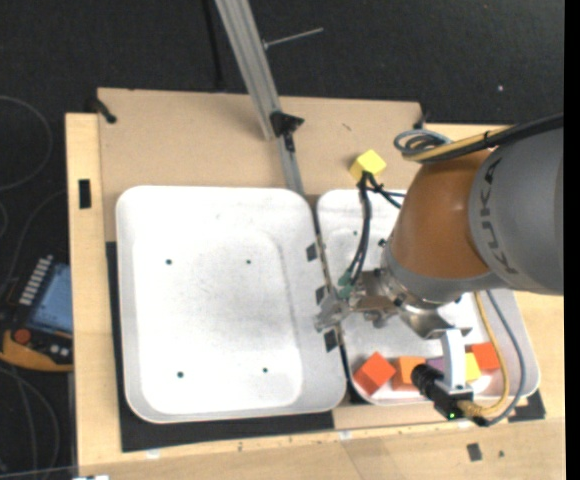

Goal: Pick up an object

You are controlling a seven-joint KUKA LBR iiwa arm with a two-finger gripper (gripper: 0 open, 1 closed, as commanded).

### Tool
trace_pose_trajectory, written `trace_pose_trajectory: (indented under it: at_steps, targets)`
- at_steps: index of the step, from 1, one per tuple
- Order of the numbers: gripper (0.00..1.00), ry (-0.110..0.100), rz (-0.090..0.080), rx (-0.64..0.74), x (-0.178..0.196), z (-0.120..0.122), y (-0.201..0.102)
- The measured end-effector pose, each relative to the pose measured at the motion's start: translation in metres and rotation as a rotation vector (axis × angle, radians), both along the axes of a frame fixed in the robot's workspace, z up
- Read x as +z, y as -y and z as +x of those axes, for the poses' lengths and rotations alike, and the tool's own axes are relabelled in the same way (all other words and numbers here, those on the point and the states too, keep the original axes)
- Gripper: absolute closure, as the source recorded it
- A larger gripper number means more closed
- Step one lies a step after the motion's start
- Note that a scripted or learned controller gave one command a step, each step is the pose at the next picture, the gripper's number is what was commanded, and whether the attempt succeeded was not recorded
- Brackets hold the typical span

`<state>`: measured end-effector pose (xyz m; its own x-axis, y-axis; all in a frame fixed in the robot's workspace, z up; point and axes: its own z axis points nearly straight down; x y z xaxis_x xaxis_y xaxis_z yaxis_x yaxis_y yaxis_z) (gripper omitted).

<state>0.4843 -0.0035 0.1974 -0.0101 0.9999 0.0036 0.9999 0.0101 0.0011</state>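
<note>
My gripper [348, 306] hangs over the left part of the right bin [336, 214], close to the wall it shares with the left bin [210, 298]. The grey arm with its orange band [440, 228] covers most of the right bin. An orange block [375, 370] lies at the bin's front, just below the gripper. Beside it show a pink piece [407, 372], a yellow piece [471, 367] and a second orange block [486, 356], partly hidden by the arm's wrist hardware.
A slanted metal pole [260, 63] reaches down to the back rim between the bins. A yellow connector [368, 163] with cables sits behind the right bin. A handheld controller [40, 313] lies on the floor at left.
</note>
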Motion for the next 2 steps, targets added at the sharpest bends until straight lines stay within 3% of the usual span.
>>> trace_pose_trajectory:
  at_steps: [1,2]
  targets:
    - [0.00,0.001,-0.002,-0.002,-0.001,0.041,-0.056]
    - [0.00,-0.002,-0.004,-0.013,-0.001,0.027,-0.053]
